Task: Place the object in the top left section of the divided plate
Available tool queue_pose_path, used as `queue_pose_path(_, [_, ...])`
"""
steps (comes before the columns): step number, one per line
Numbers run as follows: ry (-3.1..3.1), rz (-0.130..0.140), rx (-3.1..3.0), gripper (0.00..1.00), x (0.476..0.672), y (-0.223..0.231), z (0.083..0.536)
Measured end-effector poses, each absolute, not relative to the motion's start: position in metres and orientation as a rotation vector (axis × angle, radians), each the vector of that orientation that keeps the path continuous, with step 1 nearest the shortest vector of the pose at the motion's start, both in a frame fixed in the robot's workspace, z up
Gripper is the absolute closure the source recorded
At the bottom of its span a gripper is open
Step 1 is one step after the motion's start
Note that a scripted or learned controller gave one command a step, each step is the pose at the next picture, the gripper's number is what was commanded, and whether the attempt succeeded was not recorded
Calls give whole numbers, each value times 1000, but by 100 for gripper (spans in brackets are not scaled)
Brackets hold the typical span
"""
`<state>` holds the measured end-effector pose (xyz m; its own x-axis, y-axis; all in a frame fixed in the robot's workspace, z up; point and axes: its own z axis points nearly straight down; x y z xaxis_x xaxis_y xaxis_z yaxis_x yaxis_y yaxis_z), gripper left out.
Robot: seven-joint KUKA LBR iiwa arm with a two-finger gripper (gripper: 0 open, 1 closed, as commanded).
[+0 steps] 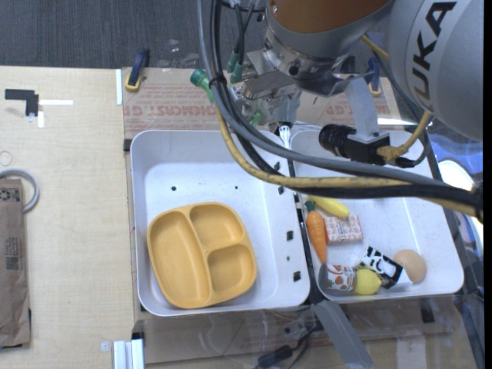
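Note:
The yellow divided plate lies in the left bin, toward its front left. It has one long section on its left side and two smaller ones on its right, and all three hold nothing. The gripper hangs under the big grey and orange wrist, above the back of the wall between the two bins, partly hidden by cables. I see nothing held under it. The loose objects lie in the right bin: an orange carrot, a yellow banana-like piece and a pink and white box.
At the right bin's front lie a small cup, a yellow lemon, a black and white item and a tan bun. Thick cables droop across the left bin's back right corner. A brown bag lies on the bench at far left.

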<state>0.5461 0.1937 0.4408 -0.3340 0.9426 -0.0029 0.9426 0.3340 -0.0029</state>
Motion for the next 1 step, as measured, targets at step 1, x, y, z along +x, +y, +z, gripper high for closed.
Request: queue_pose_path(1, [2729,-6,1555,100,589,217,392])
